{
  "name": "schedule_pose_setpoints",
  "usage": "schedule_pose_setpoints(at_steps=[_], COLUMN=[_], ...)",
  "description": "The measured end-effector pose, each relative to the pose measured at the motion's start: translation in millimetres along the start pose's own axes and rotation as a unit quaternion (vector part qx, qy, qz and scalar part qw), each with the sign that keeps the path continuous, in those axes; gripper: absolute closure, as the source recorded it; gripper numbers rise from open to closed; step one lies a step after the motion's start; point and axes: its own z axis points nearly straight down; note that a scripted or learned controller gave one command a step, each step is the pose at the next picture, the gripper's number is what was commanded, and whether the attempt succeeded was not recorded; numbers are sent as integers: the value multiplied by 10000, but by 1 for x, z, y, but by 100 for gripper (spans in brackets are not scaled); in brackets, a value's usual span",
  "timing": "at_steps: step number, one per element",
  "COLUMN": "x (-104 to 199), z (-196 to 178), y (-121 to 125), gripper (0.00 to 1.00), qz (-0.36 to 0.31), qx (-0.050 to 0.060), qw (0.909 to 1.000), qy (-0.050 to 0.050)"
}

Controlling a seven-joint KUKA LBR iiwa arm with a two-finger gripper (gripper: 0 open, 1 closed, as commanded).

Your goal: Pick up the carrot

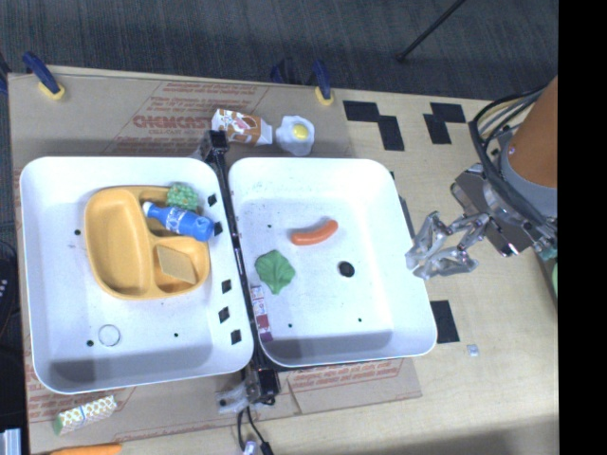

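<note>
We see the hand [429, 251] hovering just right of the right bin [403, 218], fingers spread and holding nothing; the arm is cut off at the right. The carrot [314, 232] lies mid-bin, with a green leaf [275, 271] nearer and left.

Glossy white plastic bins [398, 207] sit on matt cardboard [180, 112]; the tool [429, 252] looks bare metal.
</note>
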Motion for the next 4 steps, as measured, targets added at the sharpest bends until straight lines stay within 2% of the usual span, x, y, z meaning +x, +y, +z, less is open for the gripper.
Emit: schedule_pose_setpoints(at_steps=[1, 2, 3, 4], x=[0, 4, 2, 4], z=[-9, 16, -17, 81], y=[0, 2, 2, 10], gripper=[100, 100, 100, 100], qz=[-2909, -5174, -6406, -6760], qx=[7, -13, 1, -21], qw=[9567, 8558, 7679, 7369], qy=[-7, 3, -4, -1])
